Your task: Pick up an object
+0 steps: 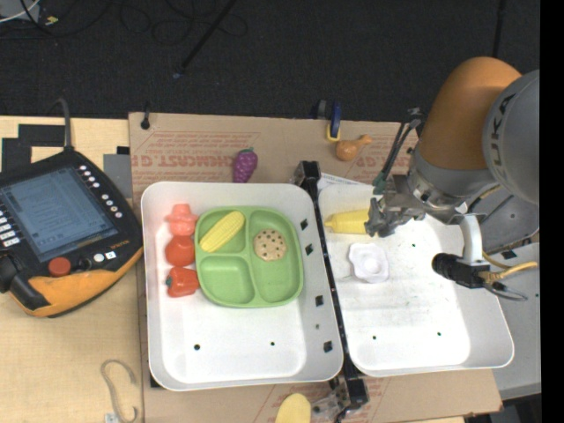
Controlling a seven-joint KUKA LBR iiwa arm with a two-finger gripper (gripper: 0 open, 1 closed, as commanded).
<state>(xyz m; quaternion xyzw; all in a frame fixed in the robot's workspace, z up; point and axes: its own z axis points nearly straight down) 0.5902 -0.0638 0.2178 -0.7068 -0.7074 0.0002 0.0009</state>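
The gripper (pixel 381 221) is low over the right bin (pixel 441 342), at about 11 o'clock in it. I cannot tell if it is open or closed, because it looks dark and small from up here. A yellow toy (pixel 345 223), maybe a banana, lies just at its 9 o'clock side, almost touching. That looks like the thing to pick up.

To do it well, the gripper should sit right over the middle of the yellow toy, go straight down, and squeeze across its thin side.

A small white cup (pixel 368 262) sits close by at 6 o'clock from the gripper and could get bumped. The bin wall is near too. In the left bin (pixel 229 351) is a green tray (pixel 248 256) with a toy corn (pixel 220 230) and a cookie (pixel 270 245), well apart.
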